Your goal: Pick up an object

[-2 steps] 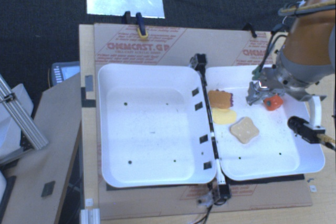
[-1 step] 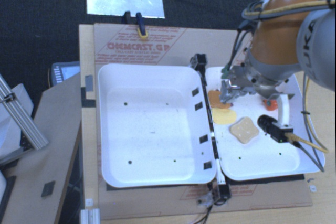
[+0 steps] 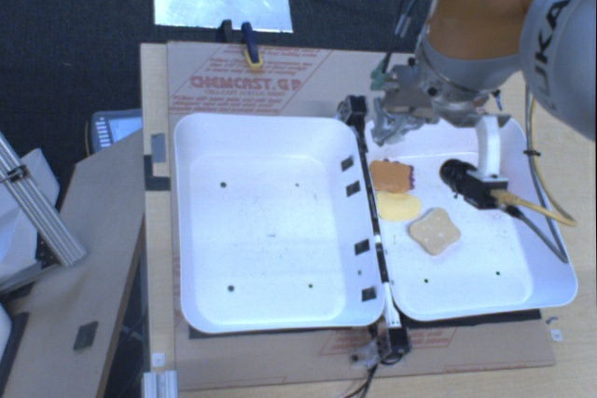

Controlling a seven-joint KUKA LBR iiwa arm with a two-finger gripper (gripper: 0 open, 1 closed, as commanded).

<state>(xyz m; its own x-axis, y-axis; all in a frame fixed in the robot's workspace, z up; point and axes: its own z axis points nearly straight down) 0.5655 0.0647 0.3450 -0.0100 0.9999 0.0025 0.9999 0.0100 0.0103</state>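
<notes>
I am looking down into the right bin (image 3: 550, 289). Nearest to me a pale toast-shaped piece (image 3: 435, 231) is lying flat on its floor, closer to the seam between the bins than to the outer rim. Just behind it a thin yellow slice (image 3: 401, 208) is lying flat. An orange-brown piece (image 3: 392, 175) is sitting at the slice's far edge, touching or slightly overlapping it, and just beside the wall this bin shares with the left bin (image 3: 270, 228). Farther back, the gripper (image 3: 396, 128) is hanging over the far left corner of the right bin, just beyond the orange-brown piece. I cannot tell from this angle whether it is open or closed, and all three pieces are lying on the bin floor, so I am judging that nothing is being carried.

I am expecting trouble mainly from that wall. A straight descent onto the orange-brown piece is likely to bring one side of the gripper down on the wall or on the dark clips (image 3: 353, 189) along the seam, spoiling the closure. Everything here is also low and flat, so a shallow descent risks closing on air, and a deep one risks jamming into the floor. Where the orange-brown piece and the yellow slice are meeting, a pinch could drag both pieces or slide one off the other.
</notes>
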